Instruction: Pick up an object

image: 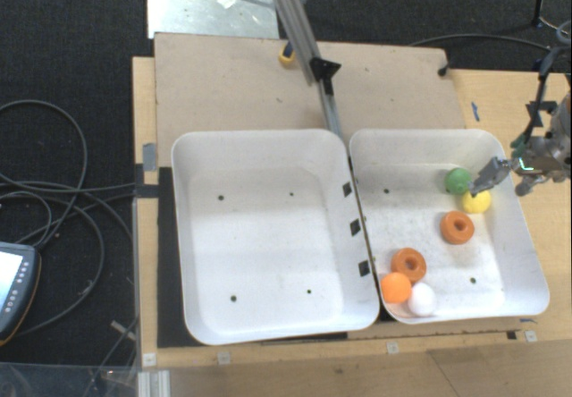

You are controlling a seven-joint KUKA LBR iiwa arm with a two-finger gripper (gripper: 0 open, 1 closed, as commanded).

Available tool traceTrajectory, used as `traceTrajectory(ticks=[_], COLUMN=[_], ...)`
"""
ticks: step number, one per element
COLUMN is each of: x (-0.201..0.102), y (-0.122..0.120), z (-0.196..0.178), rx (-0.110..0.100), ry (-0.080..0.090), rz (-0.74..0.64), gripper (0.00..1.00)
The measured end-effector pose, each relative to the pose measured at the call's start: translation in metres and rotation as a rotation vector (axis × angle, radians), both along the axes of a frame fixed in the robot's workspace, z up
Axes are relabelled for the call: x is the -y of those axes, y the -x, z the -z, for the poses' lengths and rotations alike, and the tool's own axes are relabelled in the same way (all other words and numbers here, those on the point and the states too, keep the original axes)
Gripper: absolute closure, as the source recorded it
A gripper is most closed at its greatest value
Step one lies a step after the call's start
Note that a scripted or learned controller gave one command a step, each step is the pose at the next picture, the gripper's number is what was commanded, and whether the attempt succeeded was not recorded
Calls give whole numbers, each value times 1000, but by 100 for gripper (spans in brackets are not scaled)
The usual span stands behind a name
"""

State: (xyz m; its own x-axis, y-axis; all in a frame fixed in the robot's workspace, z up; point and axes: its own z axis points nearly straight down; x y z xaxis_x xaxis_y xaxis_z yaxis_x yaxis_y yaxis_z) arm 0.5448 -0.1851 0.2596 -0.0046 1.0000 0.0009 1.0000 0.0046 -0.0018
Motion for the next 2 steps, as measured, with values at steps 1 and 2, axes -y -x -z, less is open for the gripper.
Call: traceTrajectory(ticks=[1,2], x=[0,1], y=[-1,-6], z=[-2,59], rx=[4,-1], ry=[1,0], rz=[0,4], gripper=[0,0])
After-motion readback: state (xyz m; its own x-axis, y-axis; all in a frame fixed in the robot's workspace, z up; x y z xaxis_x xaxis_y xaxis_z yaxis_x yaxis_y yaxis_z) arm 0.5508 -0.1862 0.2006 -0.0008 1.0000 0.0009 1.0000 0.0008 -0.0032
